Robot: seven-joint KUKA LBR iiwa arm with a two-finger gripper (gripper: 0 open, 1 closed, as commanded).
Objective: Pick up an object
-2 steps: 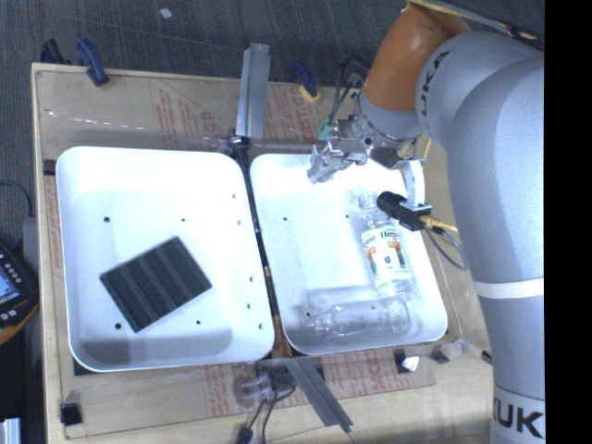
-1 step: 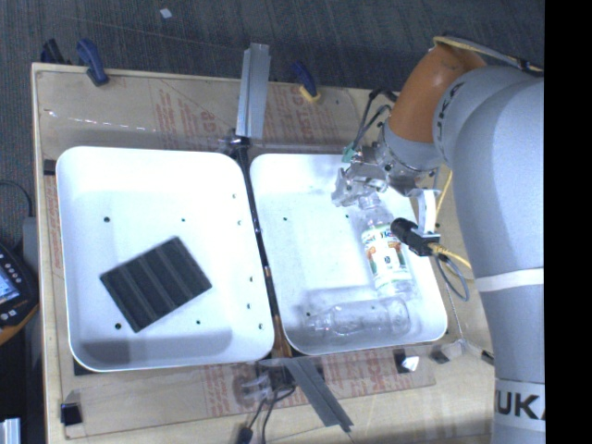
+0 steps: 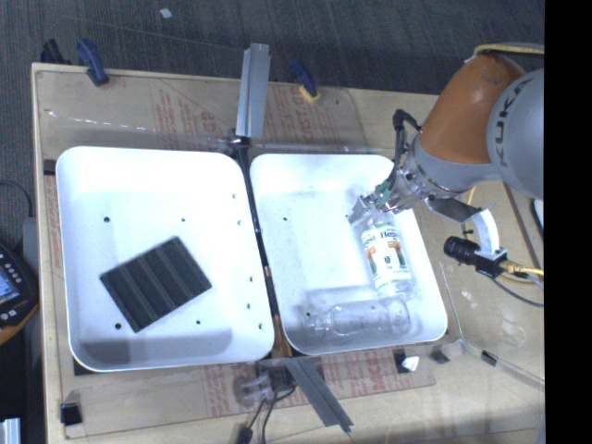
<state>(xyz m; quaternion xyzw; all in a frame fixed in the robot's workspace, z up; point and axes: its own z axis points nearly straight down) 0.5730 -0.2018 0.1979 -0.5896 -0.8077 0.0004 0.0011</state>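
A small clear bottle with a white and orange label [image 3: 387, 257] lies along the right side of the right bin [image 3: 296, 248]. Another clear plastic bottle [image 3: 363, 319] lies on its side near that bin's front wall. A dark ribbed rectangular pad [image 3: 154, 282] rests flat in the left bin [image 3: 92, 192]. My gripper [image 3: 377, 203] hangs low at the labelled bottle's upper end, under the grey wrist and orange band [image 3: 472, 109]. Whether it touches the bottle is unclear.
The two bins meet at a dark centre divider [image 3: 259, 248]. A metal bar [image 3: 251, 91] stands behind them and blue clamps [image 3: 92, 61] grip the board's back edge. A black cable fitting [image 3: 474, 252] sits just right of the right bin.
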